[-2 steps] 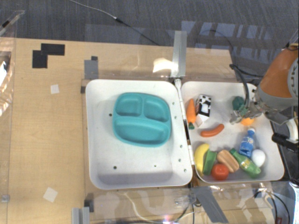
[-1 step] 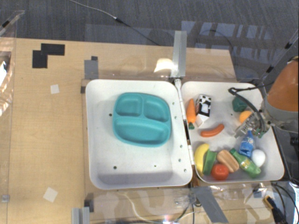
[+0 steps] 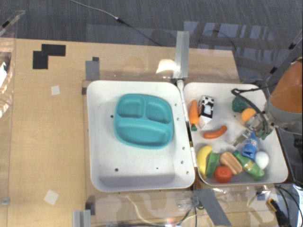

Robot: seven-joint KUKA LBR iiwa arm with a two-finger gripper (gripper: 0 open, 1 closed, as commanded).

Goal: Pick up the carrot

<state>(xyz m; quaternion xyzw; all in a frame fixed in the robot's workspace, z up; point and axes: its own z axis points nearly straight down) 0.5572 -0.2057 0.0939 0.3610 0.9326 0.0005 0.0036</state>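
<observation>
Carrot [image 3: 193,112] lying lengthwise against left wall of right bin [image 3: 283,174], upper half, touching nothing but the wall; black-and-white toy [image 3: 206,107] just beside it. Gripper [image 3: 247,137] reaching in from right edge, low over right half of the bin, well apart from carrot. Jaw state: cannot tell, too small and cluttered. Nothing visibly between them. Red sausage [image 3: 215,133] between carrot and gripper, mid-bin. Blue bottle [image 3: 250,148] and white egg [image 3: 262,160] just below gripper. Yellow, green, tan and red toys bunched along bin's bottom edge. Left bin [image 3: 102,174] carrying teal divided plate [image 3: 143,120] near its centre.
</observation>
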